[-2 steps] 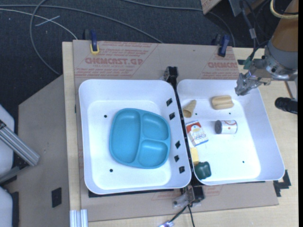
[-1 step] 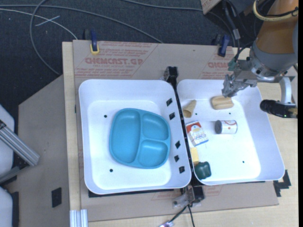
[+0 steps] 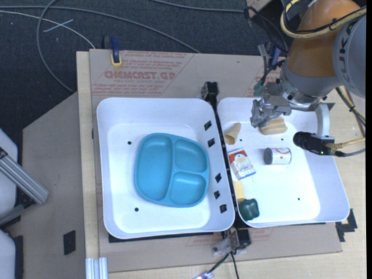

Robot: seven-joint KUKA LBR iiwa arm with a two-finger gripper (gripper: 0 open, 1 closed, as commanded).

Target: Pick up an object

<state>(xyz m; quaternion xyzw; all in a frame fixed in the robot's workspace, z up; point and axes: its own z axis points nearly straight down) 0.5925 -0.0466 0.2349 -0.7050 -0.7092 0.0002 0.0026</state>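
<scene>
My gripper [image 3: 263,115] hangs over the back part of the right bin [image 3: 314,205], right above a tan block [image 3: 274,127] that lies on the bin floor; its tip overlaps the block's left end. Further objects lie in this bin: a tan cone-shaped piece [image 3: 232,133] near the divider, a small red and white packet [image 3: 242,163], a grey and white cylinder [image 3: 277,156] on its side, and a dark green object [image 3: 249,208] at the front left corner with a yellow piece [image 3: 238,189] just behind it.
The left bin [image 3: 110,156] holds a blue divided plate [image 3: 172,169]. A black clip rail [image 3: 216,150] runs between the bins. The grey arm with its orange band [image 3: 319,22] and black cables [image 3: 314,142] crosses the right bin's back right.
</scene>
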